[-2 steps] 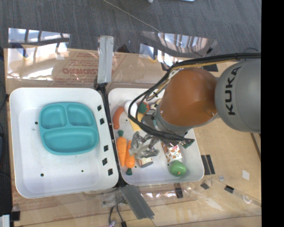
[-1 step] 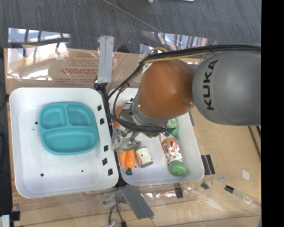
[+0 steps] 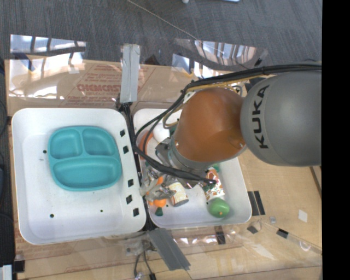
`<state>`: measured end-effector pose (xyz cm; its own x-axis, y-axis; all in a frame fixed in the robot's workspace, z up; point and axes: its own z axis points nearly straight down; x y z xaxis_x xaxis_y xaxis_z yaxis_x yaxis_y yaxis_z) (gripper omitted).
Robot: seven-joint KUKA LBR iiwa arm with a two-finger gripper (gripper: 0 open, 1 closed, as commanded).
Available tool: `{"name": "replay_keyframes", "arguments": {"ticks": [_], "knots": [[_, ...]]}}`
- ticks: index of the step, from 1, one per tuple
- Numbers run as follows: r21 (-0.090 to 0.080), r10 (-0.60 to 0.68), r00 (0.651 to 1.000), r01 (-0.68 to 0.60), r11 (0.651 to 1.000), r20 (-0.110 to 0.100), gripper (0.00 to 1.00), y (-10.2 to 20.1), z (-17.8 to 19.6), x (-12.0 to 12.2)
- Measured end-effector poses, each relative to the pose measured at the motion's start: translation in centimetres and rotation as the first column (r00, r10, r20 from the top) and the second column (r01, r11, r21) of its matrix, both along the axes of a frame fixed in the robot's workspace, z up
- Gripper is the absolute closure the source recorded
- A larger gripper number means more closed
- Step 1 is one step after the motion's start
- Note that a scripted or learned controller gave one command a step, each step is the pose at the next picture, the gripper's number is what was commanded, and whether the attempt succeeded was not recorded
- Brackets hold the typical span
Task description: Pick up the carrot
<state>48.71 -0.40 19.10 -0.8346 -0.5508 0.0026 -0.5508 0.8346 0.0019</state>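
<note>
arm [image 3: 257,126]: I see it bent low over right bin [image 3: 238,183] | gripper [image 3: 158,188]: grip unreadable | carrot [image 3: 159,203]: just beneath

Dark grey carpeted floor [image 3: 71,16] across the top, ribbed in fine diagonal lines. Below it, a light wooden bench [image 3: 284,219], pale brown, scattered with small black and white markers. Flattened brown cardboard [image 3: 93,82] with faint red printing under clear glossy sheeting. Strips of grey tape [image 3: 129,74] at the upper and lower edges. Bright glare patches along the sheeting; light even, daylight-like.
</note>
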Motion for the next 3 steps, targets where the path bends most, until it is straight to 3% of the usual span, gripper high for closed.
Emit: {"name": "replay_keyframes", "arguments": {"ticks": [1, 2, 3], "knots": [[-0.001, 0.307, 0.952, -0.307, 0.952, 0.007, 1.00, -3.1, 0.1, -0.2], [0.001, 0.282, 0.959, -0.282, 0.959, 0.001, 1.00, -4.0, 0.0, -0.8], [0.000, 0.498, 0.867, -0.498, 0.867, 0.007, 1.00, -0.4, 0.1, 2.3]]}}
